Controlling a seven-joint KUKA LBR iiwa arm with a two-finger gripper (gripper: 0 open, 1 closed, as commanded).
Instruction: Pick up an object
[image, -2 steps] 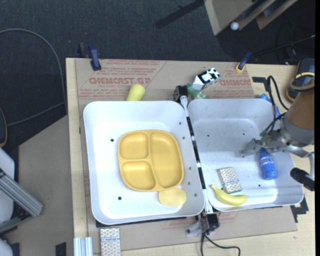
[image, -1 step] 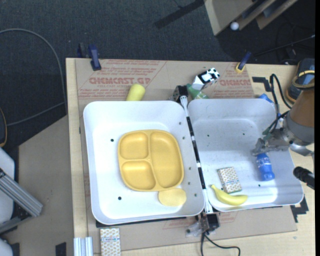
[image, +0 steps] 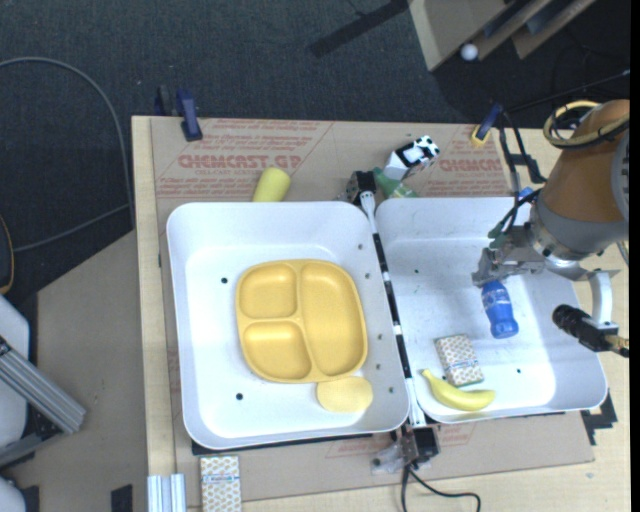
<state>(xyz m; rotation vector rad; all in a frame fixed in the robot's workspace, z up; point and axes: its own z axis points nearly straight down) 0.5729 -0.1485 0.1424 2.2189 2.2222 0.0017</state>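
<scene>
Worktop (image: 150, 180) of brown board carries two shallow white bins side by side. The left bin (image: 200, 240) holds a yellow divided tray (image: 300, 320) in its middle, with a pale yellow disc (image: 345, 393) just beside the tray's near right corner. The right bin (image: 430, 240) holds three smaller things: a blue bottle (image: 499, 310) right of its middle, a patterned box (image: 458, 360) nearer the front, and a banana (image: 458, 393) touching that box along the near wall. Outside the bins, a yellow cylinder (image: 271, 184) lies on the board at the far side, and a black-and-white toy (image: 414, 154) sits beyond the gap between the bins.

The arm (image: 585, 190) reaches in from the right over the right bin, and the hand (image: 497, 265) hangs at the far end of the bottle, the likeliest target. The bottle's long axis runs roughly far to near, leaning slightly right, so it lies just on the near side of the hand, its top end touching or almost under the hand. Whether the hand is spread or pressed together I cannot tell; its tips are hidden by the wrist. The box and banana lie further toward the near left.
</scene>
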